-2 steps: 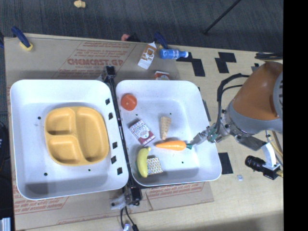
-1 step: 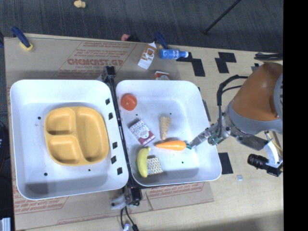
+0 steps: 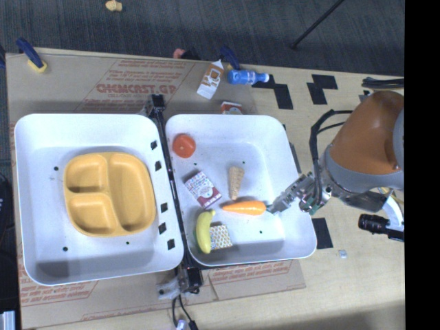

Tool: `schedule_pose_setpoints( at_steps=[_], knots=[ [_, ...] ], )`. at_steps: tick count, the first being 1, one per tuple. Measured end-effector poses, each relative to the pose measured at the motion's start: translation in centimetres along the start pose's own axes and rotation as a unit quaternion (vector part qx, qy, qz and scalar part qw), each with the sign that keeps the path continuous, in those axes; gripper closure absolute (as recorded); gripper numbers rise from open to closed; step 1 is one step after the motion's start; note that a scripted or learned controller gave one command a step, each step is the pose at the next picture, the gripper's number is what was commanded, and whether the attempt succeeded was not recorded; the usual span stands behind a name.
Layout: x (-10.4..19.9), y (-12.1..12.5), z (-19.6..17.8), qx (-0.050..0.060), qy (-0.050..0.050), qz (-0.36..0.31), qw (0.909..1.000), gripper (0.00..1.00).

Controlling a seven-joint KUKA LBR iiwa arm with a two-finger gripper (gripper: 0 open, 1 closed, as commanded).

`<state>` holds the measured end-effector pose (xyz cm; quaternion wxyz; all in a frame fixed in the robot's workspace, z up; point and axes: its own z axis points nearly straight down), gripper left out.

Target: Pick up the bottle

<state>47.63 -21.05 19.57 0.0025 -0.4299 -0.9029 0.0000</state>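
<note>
bottle: small blue plastic bottle (image 3: 245, 78) on the bench beyond the right white bin (image 3: 292, 153), well apart from the two-finger gripper (image 3: 280, 203)
axis: lies flat, cap end toward the right
fingers: cannot tell

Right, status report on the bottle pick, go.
Gripper low in right bin, at the carrot's tip. Blue bottle lies outside, on the bench beyond the bin's far rim. Nothing on it.

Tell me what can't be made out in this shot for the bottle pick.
- Gripper fingers: too small and blurred in the camera view to judge.
- Bottle, outside the bins: label too small to read.
- Carton: print blurred.
- Arm: cut off by the right edge.
</note>
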Motion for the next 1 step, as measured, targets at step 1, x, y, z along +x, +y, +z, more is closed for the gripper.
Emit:
schedule_pose_setpoints(
  at_steps=[1],
  knots=[
    [-0.08,0.03,-0.9,-0.001,-0.003,-0.119,0.9929,1.0]
  ],
)
